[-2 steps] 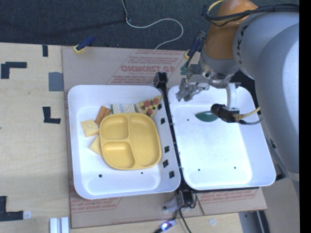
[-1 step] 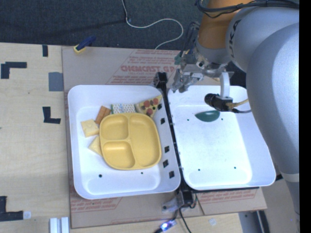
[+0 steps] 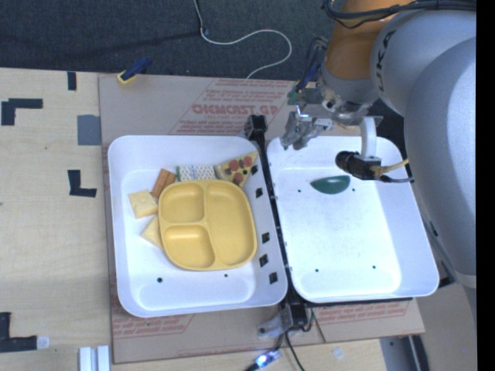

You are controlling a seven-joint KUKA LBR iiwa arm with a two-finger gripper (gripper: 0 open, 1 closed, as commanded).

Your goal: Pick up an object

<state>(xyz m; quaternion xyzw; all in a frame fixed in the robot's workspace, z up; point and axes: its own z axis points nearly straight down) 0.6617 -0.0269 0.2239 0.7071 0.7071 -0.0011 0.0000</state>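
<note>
My gripper (image 3: 297,136) hangs over the far left corner of the right bin (image 3: 348,277), its fingers slightly apart with nothing between them. A dark green flat object (image 3: 331,184) lies on the right bin floor, a short way right and nearer than the gripper. The left bin (image 3: 128,207) holds a yellow divided plate (image 3: 207,224), with tan crackers (image 3: 144,203), an orange-brown piece (image 3: 163,181), a patterned piece (image 3: 195,173) and a pizza-slice toy (image 3: 238,167) tucked around its far and left sides.
The arm's grey body and orange band (image 3: 363,22) fill the upper right and overhang the right bin's far edge. A black cable clip (image 3: 357,163) juts from the wrist near the green object. A central divider (image 3: 267,207) separates the bins.
</note>
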